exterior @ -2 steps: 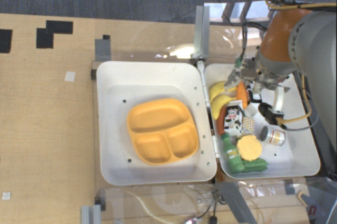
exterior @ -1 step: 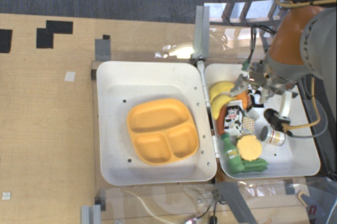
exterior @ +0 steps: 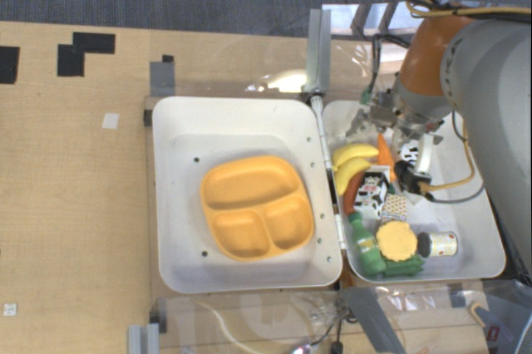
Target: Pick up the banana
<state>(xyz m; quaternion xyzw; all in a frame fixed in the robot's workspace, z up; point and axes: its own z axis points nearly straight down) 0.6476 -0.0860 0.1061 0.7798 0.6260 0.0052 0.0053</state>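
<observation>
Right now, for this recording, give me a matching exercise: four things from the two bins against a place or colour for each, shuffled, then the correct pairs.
Things:
1. banana
2. divided plate
3. carrot
4. small can

Descriptions:
A. orange, just right of the banana
B. lying on its side near the right bin's lower right corner
C. yellow-orange, alone in the left bin
D. yellow, at the right bin's left wall

Pairs: 1-D, 2-C, 3-A, 4-B

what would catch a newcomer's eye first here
The orange divided plate stands out, lying alone in the left bin. Next comes the clutter in the right bin, where the banana lies near its left wall, with the grey arm reaching in above it.
</observation>
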